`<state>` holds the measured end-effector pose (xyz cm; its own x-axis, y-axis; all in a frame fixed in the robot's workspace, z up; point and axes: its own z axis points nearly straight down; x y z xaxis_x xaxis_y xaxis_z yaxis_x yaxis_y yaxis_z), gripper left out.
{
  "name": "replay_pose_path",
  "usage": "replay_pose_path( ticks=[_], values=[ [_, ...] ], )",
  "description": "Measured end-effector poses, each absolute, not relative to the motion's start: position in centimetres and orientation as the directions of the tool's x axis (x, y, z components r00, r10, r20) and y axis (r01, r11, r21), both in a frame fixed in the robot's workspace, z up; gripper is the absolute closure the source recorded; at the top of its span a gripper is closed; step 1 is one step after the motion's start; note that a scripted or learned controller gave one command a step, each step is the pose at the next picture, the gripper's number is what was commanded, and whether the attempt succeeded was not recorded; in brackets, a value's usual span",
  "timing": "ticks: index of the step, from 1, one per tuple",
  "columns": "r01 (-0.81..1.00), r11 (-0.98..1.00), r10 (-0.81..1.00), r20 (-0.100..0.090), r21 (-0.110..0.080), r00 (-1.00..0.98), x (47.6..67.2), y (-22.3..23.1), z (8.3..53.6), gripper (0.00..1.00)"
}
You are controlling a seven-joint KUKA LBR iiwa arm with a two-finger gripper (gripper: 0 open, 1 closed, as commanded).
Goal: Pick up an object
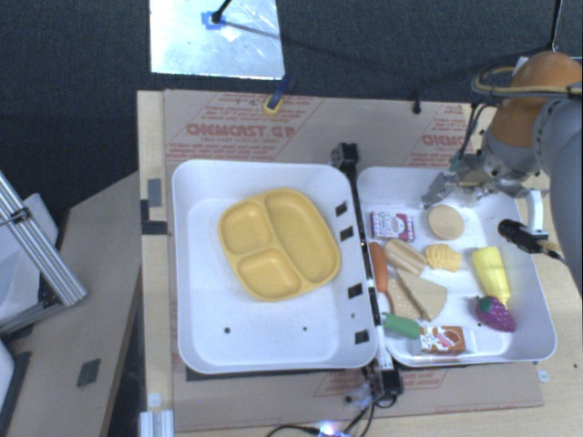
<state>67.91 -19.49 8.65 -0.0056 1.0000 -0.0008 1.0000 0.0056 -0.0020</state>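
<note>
The right bin (533, 335) holds several toy foods: a round tan biscuit (445, 221), a yellow corn piece (444, 258), a yellow bottle (490, 271), purple grapes (495, 314), an orange carrot (379, 269), a tan wedge (424, 295), a red and white carton (392, 225) and a red packet (444, 339). My gripper (441, 189) hangs over the bin's far edge, just behind the round biscuit. Nothing shows in its grasp.
The left bin (200, 335) holds a yellow divided plate (278, 242). A black divider with clips (357, 244) runs between the bins. A black part (522, 236) juts over the right bin's right side. A shiny sheet (217, 25) lies beyond the bench.
</note>
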Motion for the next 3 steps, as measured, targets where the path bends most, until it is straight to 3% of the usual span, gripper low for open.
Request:
replay_pose_path(
  ticks=[1, 3],
  values=[
    [1.000, 0.007, 1.000, -0.005, 0.005, -0.007, 68.0, -19.6, 9.9, 1.00],
    [1.000, 0.005, 1.000, -0.002, 0.007, -0.005, 69.3, -20.0, 22.0, 1.00]
  ],
)
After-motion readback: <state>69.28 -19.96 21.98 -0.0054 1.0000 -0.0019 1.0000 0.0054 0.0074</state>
